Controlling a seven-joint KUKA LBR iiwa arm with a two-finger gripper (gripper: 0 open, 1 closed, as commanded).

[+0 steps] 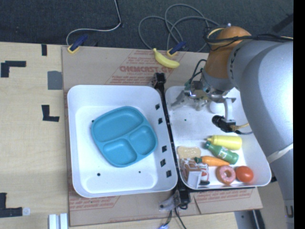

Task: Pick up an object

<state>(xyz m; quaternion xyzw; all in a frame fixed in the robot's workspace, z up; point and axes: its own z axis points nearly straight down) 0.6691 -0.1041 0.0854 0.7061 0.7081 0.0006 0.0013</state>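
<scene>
Closest to the camera, a red tomato-like toy (244, 174) is seen in the near corner of the right white bin (190, 123), touching a pink ring-shaped doughnut toy (226, 174). Beside them are found an orange carrot toy (215, 161), a green bottle (222, 152), a yellow bottle (225, 140), a tan bread slice (188, 152) and a small printed carton (195, 172). A blue three-compartment plastic tray (125, 135) is held by the left white bin (78, 104). The gripper (190, 98) is positioned low over the bare far part of the right bin; whether it is open or closed cannot be told. A yellow banana toy (166, 59) is left on the cardboard beyond the bins.
</scene>
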